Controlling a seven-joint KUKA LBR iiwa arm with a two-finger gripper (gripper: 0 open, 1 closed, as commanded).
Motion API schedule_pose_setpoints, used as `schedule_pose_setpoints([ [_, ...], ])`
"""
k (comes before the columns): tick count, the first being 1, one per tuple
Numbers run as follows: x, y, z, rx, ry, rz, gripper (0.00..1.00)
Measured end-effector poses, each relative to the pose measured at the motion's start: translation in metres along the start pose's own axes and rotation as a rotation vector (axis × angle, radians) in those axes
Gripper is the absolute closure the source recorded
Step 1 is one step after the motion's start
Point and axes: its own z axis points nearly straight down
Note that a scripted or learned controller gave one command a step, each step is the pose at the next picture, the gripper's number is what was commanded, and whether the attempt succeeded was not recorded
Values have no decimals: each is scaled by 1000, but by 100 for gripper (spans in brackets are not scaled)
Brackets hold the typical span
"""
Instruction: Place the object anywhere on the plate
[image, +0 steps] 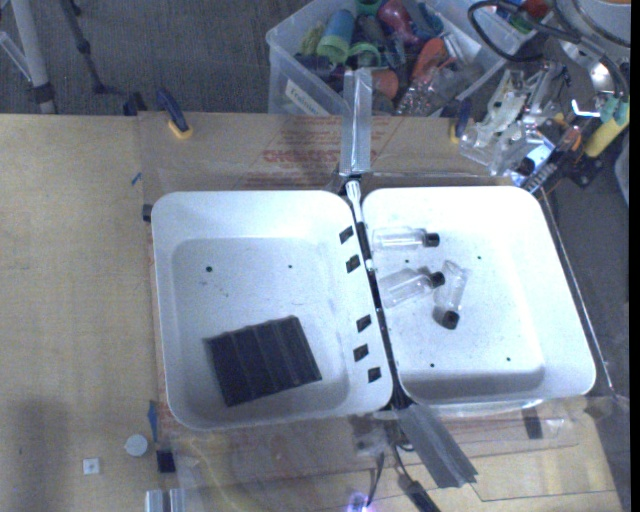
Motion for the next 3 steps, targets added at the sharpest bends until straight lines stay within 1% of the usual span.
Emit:
schedule_pose_setpoints([
  [1,-33,-10,1,-1,-6,820,100],
  [2,-6,-135,0,1,-1,594,100],
  [3,-26,-111,0,0,-7,874,100],
])
